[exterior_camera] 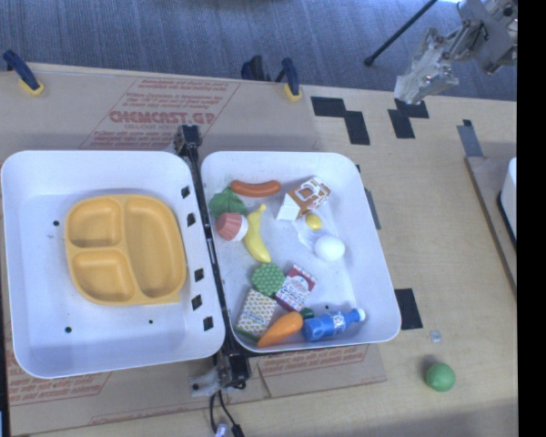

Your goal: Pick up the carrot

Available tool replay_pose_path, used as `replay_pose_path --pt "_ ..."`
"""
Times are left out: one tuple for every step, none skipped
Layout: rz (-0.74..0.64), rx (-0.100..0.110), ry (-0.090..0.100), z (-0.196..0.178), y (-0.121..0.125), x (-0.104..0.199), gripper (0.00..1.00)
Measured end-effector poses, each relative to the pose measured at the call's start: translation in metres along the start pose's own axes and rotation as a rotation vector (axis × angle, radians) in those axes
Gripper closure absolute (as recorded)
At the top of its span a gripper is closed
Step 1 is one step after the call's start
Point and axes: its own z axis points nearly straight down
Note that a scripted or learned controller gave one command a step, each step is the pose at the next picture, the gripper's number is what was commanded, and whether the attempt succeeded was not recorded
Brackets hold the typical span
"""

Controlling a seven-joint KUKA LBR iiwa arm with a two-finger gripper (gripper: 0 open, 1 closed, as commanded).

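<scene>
Carrot lies ungrasped in right bin. Claw hovers well apart, state indeterminable. Approach pending: descend over carrot.

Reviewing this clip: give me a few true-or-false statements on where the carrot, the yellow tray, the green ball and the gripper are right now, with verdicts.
1. The carrot lies in the right bin, near its front edge. True.
2. The carrot sits on the yellow tray. False: the tray is in the left bin, and nothing lies on it.
3. The gripper is up at the back right, outside both bins. True.
4. The green ball lies inside the right bin. False: it is on the bench, outside the bin.
5. The blue bottle lies right beside the carrot. True.
</scene>
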Motion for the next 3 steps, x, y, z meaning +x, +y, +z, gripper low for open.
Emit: replay_pose_path --pt "-0.330 -0.002 0.005 0.011 0.000 -0.004 1.00" --pt "-0.486 0.000 -0.001 -0.012 0.000 -0.005 1.00" --pt "-0.796 0.000 -0.002 -0.012 0.000 -0.005 1.00"
